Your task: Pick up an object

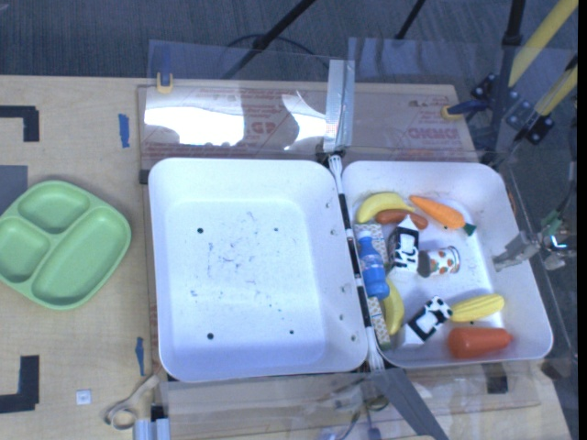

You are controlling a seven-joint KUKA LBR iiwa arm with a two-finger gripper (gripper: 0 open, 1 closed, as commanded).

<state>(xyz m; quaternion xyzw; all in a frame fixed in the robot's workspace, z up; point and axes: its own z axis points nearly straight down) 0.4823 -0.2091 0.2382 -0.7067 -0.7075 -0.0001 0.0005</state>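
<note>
My jaws (541, 246) are hanging at the right bin's (514, 200) right edge; I cannot tell if they're open. The carrot (437, 212) is lying left of them.

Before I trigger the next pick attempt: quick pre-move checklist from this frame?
1. Objects in right bin: ok, carrot, bottle, tomato and others there.
2. Claw over right bin: ok, at its right edge.
3. Claw free of load: cannot tell.
4. Targets apart: not ok, bottle lies against a banana by the divider.
5. Easy target: ok, carrot lies nearly alone.
6. Left bin free for drop: ok.
</note>
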